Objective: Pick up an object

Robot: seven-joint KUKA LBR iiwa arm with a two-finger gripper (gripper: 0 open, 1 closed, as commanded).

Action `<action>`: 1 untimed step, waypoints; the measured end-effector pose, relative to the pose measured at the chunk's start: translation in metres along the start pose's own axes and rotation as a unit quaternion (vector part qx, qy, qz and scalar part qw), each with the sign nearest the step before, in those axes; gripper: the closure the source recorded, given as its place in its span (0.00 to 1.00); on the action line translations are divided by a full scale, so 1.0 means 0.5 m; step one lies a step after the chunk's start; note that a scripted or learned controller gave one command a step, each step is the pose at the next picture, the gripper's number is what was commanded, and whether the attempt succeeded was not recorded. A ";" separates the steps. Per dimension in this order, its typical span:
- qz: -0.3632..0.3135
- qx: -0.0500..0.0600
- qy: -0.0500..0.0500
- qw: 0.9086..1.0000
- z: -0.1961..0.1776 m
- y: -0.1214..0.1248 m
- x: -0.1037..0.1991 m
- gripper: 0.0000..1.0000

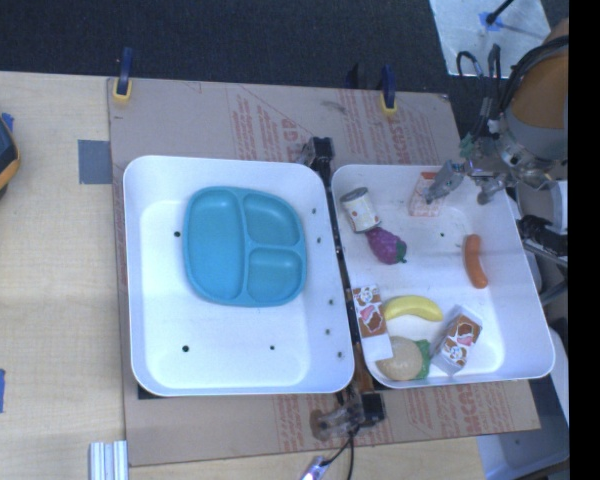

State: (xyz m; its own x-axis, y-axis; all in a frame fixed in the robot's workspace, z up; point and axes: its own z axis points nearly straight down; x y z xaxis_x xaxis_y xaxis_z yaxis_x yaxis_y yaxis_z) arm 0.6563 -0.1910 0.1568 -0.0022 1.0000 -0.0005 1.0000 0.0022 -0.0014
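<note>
Over right bin (540, 363), gripper (465, 181) hovers open.

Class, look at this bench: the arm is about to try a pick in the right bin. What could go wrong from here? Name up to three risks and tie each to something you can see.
1. The hand hangs by the right bin's far rim, close to a small pinkish item; it may strike the wall.
2. The banana, sandwich and two cartons crowd together, so fingers may snag neighbours.
3. The sausage is round and may roll away.
</note>
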 end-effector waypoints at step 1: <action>-0.002 -0.003 -0.001 1.000 0.122 -0.108 -0.035 0.00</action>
State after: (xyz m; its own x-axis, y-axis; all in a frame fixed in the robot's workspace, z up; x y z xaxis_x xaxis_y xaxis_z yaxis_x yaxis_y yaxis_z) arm 0.6023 -0.2086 0.0961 -0.0061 1.0000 -0.0033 1.0000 0.0061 0.0039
